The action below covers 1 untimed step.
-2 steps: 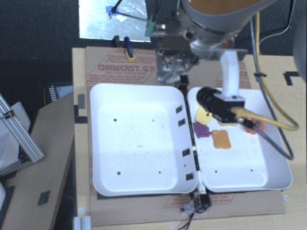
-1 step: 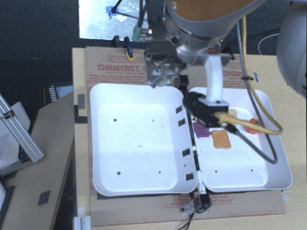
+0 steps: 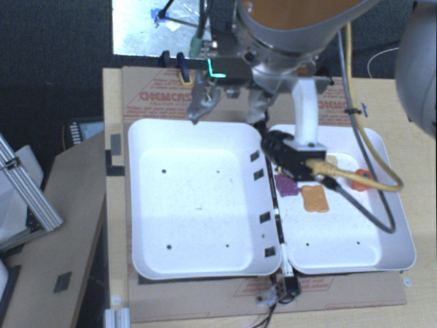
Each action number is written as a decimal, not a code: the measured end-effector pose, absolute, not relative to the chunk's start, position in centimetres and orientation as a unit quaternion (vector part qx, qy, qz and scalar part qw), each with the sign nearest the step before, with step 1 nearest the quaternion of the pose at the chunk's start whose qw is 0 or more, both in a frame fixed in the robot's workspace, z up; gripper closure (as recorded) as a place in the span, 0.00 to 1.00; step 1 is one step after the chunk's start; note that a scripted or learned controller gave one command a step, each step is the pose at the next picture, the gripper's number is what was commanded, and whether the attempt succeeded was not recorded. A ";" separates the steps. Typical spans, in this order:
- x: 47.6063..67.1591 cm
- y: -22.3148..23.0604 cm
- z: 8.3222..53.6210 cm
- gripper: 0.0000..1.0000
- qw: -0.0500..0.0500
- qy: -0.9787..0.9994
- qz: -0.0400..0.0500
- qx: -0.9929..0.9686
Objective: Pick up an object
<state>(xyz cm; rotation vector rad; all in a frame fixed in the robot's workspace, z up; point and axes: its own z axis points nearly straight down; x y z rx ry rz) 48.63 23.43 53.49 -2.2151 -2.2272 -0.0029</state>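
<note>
My gripper (image 3: 229, 109) hangs over the back rim of the left bin (image 3: 147, 251). Its fingers (image 3: 203, 105) stand apart, open, with nothing between them. The objects lie in the right bin (image 3: 389, 251), near its back left part: a purple piece (image 3: 287, 187), a flat tan-orange piece (image 3: 315, 199) just right of it, and an orange-red item (image 3: 362, 179) further right. A pale item (image 3: 333, 161) sits behind them, partly hidden by cabling. The gripper is well left of and behind all of these.
A black cable fitting (image 3: 295, 157) and a yellow hose (image 3: 372, 182) drape from the arm over the right bin's back left. Black clips (image 3: 265, 217) line the seam between the bins. A cardboard sheet (image 3: 150, 94) lies under both bins.
</note>
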 end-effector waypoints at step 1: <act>48.7 23.5 54.7 1.00 0.000 -0.710 -0.003 -0.704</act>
